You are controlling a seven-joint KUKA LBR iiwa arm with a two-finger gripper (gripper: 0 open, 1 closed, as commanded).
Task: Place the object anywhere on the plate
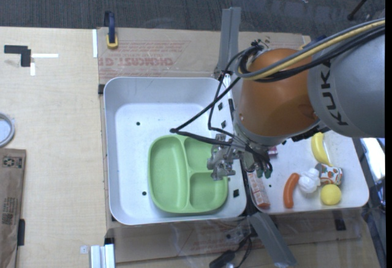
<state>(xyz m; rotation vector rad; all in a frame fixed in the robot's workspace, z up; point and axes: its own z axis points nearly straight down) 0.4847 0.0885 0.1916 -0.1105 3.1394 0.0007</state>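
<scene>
Hovering over the right side of the green plate in the left bin, our jaws are too cluttered to tell spread from pressed, while the sausage, banana and lemon lie in the right bin.

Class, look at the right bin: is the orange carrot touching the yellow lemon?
Apart. The camera view shows bare white bin floor and a white toy between the carrot and the lemon.
</scene>
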